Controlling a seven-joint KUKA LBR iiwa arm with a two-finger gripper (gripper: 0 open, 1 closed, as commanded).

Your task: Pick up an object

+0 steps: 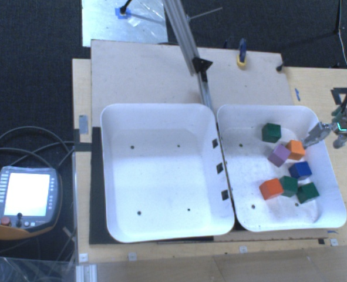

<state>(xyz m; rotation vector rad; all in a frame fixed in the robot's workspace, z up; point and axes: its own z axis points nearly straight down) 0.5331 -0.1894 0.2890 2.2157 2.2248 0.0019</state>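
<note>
We look down on a pale wooden worktop (161, 69) carrying two shallow white plastic bins side by side. The left bin (111, 157) shows only its bare floor. The right bin (243, 216) holds seven small cubes, all gathered toward its right half. A dark green cube (271, 132) sits apart near the far wall. Below it a purple cube (279, 155) touches a small orange cube (296, 150). A blue cube (300, 170) lies just beneath those two. Nearer to us, a larger orange cube (271, 188) sits against a green cube (289, 185), with another green cube (307, 192) just to its right.

The grey metal gripper (312, 137) reaches in over the right bin's right rim, its tip just beside the small orange cube. We cannot tell how far apart its fingers stand, and we see nothing between them.

A handheld control pendant with a bright screen (23, 200) lies off the worktop at the left, cables looping around it.
</note>
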